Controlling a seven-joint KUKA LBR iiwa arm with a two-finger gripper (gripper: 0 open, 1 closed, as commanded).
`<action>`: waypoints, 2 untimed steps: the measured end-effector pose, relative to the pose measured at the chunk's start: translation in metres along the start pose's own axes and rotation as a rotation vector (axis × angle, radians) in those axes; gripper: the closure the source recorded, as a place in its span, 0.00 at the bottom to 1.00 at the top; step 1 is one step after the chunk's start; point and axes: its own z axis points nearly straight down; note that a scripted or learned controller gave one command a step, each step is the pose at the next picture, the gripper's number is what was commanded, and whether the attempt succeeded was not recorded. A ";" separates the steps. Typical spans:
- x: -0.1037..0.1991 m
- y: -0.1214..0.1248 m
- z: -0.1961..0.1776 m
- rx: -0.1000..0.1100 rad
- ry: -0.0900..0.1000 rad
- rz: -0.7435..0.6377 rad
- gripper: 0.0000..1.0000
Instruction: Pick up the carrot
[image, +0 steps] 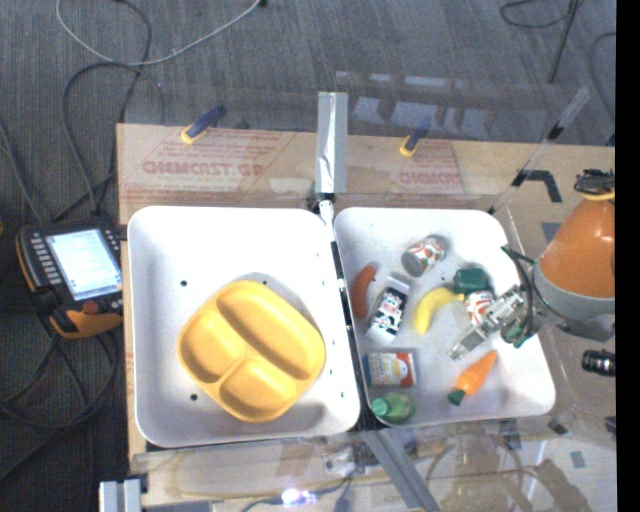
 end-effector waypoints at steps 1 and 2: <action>0.001 -0.002 0.000 -0.001 -0.007 -0.026 0.00; 0.001 -0.002 0.000 0.000 -0.008 -0.049 0.00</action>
